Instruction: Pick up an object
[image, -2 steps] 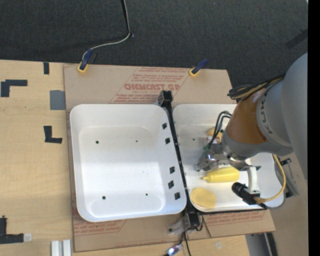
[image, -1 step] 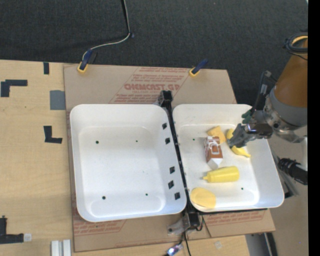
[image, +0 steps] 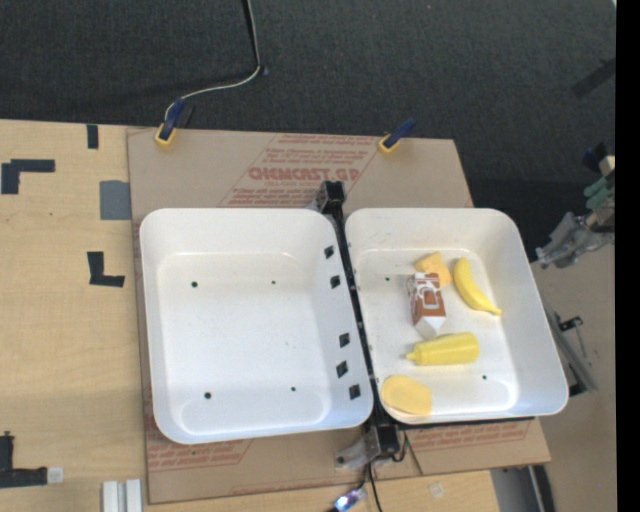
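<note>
Grey metal part (image: 572, 240), perhaps the arm; blurred

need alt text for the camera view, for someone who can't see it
Two shallow white bins sit side by side on a cardboard sheet; the right bin holds a banana, a small carton, a yellow bottle and a pale yellow disc.
</note>
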